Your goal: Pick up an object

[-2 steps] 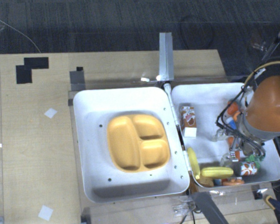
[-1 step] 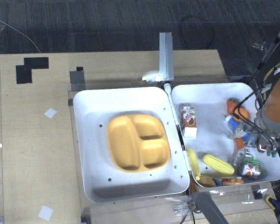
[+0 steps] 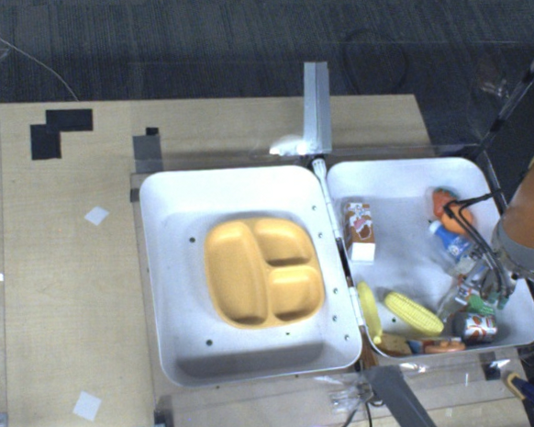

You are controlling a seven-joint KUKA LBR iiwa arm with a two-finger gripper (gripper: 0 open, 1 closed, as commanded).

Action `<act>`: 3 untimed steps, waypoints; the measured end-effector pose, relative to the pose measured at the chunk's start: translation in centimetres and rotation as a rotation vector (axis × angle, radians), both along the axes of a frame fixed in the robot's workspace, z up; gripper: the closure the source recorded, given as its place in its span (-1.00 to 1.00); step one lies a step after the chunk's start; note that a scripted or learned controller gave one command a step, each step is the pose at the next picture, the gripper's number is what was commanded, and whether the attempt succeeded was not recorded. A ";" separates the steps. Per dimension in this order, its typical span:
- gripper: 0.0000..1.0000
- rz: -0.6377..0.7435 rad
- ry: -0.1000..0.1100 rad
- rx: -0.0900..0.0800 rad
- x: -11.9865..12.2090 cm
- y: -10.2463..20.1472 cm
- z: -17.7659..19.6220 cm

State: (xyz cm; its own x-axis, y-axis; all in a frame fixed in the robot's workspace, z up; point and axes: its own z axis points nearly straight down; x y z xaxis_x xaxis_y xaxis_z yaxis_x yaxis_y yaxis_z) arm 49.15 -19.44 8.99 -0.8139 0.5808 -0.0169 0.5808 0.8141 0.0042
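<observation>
Camera view: the two-finger gripper (image 3: 472,286) sits low in the right white bin (image 3: 402,174), near its right edge; its jaw state cannot be told. A yellow plastic corn cob (image 3: 413,312) lies near the front edge. A yellow sectioned tray (image 3: 260,270) fills the left white bin (image 3: 174,261).

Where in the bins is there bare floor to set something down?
Left white bin: bare strips all around the yellow divided plastic tray. Right white bin: bare between the small brown-and-white carton and the orange toy. Its near edge is crowded around the yellow toy corn cob.
</observation>
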 end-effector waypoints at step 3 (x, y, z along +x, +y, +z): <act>-1.00 -0.135 0.006 0.006 13.8 -1.1 0.9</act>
